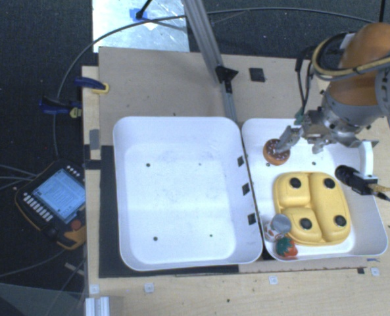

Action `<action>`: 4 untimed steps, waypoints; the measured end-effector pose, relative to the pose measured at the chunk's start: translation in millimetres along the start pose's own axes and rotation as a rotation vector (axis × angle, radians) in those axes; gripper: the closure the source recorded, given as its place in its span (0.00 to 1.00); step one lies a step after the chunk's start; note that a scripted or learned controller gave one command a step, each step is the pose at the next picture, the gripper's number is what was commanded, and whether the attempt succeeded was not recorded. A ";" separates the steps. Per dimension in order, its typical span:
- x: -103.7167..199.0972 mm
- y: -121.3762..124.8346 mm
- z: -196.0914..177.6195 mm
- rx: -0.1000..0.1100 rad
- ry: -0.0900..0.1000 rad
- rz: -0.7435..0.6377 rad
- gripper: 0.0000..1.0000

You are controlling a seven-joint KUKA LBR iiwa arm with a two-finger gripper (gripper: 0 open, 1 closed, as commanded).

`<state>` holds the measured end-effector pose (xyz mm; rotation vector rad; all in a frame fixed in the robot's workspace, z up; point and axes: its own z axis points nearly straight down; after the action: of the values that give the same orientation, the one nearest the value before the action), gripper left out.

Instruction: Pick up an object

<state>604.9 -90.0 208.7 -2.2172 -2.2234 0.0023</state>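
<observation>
My gripper (300,144) hangs over the back of the right bin (372,239), open, with nothing between its fingers. Its left finger (287,139) reaches down to a small round brown and orange object (271,152) near the bin's back left corner; I cannot tell whether they touch. A large yellow moulded piece with several black dots (313,207) lies in the middle of the same bin. At that bin's front left corner sits a small grey, red and green item (281,234).
The left bin (125,176) stands beside the right one, sharing a rim with black clips (245,188). A grey metal pole (204,28) slants across the bench behind the bins. A teach pendant (55,199) rests off the bench at left.
</observation>
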 end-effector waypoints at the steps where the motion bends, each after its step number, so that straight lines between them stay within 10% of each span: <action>1: 3.4 -1.0 41.8 -0.001 0.000 0.001 0.00; 2: 4.6 -5.0 83.9 -0.002 -0.001 0.002 0.00; 3: 4.7 -3.8 71.5 -0.005 0.000 0.001 1.00; 4: -0.9 -11.8 18.6 -0.006 0.000 0.002 1.00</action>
<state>593.1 -90.9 190.1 -2.2228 -2.2238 -0.0038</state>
